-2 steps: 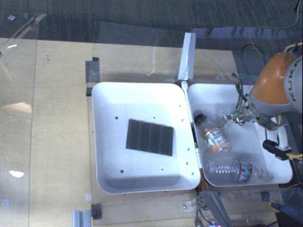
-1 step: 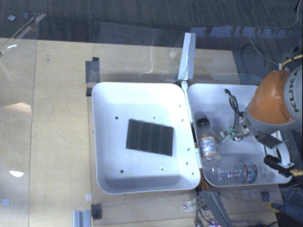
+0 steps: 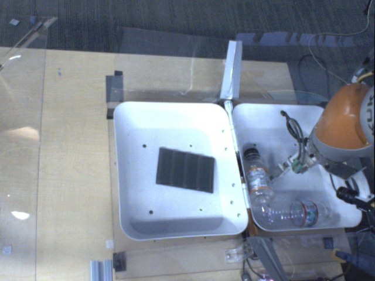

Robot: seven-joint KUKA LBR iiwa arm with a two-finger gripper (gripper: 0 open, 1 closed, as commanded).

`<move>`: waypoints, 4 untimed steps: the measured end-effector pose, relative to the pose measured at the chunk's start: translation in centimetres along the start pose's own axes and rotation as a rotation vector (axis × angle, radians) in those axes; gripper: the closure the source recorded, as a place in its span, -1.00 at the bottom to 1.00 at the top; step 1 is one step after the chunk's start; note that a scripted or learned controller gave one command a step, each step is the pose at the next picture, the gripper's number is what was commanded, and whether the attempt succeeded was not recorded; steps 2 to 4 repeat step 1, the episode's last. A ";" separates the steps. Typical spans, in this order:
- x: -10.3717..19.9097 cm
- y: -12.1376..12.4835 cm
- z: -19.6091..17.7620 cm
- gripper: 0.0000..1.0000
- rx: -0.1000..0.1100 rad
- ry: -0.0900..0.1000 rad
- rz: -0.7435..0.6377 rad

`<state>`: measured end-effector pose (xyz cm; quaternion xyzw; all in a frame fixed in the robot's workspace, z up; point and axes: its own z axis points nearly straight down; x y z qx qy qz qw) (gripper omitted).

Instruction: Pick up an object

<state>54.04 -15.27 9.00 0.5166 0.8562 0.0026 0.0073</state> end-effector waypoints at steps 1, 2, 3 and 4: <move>-1.9 7.0 0.3 -1.00 0.004 0.005 0.397; -1.9 7.0 0.3 -1.00 0.004 0.005 0.397; -1.9 7.0 0.3 -1.00 0.004 0.005 0.397; -1.9 7.0 0.3 -1.00 0.004 0.005 0.397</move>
